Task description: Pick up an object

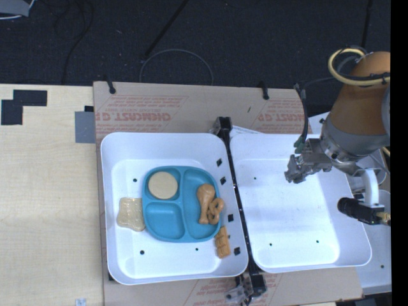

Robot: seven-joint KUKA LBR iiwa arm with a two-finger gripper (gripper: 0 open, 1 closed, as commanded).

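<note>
The gripper (298, 171) hangs over the right bin (306, 234), its jaws too dark and small to tell whether apart or together. Every pickable object lies in the left bin (121, 164): to succeed, the arm should cross and descend squarely on the pretzel (209, 204) in the blue tray (173, 225).

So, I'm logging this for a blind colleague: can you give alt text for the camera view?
A grey robot arm's gripper hangs over the right white bin. The left white bin holds a blue sectioned plastic tray carrying a round tan disc and a pretzel-shaped brown piece, with two tan pieces beside the tray.
</note>
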